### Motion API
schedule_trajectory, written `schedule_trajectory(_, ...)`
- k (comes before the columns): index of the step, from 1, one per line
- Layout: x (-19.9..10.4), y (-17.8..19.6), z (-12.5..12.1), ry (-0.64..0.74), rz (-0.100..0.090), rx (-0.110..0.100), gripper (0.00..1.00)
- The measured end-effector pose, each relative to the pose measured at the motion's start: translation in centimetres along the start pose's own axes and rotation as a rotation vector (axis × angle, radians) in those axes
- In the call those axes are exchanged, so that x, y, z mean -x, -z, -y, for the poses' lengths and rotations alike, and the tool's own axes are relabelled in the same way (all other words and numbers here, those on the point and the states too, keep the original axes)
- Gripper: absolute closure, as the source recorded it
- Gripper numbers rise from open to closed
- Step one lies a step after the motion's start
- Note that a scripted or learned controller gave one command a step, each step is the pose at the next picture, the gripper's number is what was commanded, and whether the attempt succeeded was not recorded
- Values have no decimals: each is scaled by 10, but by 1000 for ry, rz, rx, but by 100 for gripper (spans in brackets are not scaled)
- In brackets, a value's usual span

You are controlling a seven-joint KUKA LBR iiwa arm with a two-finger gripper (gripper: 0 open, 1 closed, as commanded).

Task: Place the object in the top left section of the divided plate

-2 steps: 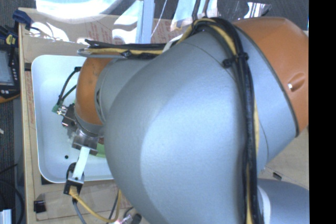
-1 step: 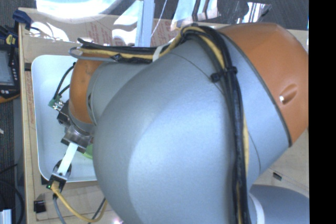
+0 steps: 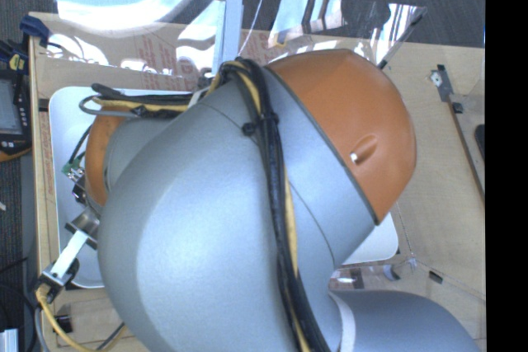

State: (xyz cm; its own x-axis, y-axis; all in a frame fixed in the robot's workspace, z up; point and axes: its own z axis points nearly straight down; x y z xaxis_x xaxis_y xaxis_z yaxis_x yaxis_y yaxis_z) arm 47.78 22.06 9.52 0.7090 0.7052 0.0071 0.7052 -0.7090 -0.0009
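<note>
From the camera view above the worktop (image 3: 462,136), the arm (image 3: 214,227) takes up most of what can be seen. Its grey shell swells across the middle and lower part of the view, and the orange band (image 3: 355,128) curves over it at upper right. A bundle of black and yellow cables (image 3: 272,177) runs down over the grey housing from top centre toward the bottom edge.

Of the containers, a rounded white corner of the left bin (image 3: 59,107) shows at the left, just beside the arm's housing, and a sliver of white rim (image 3: 375,247) shows under the orange band at the lower right. Whatever lies inside either bin is hidden by the arm. The divided plate and the object to be placed are likewise covered, so their positions cannot be told.

The pincer sits somewhere beneath the arm's bulk; whether it is released or clenched cannot be told.

Along the far side of the worktop stand shiny clear panels (image 3: 132,4).
</note>
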Motion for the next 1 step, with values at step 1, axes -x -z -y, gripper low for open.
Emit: schedule_trajectory(1, 2, 110, 1, 334, 9, -4, 100)
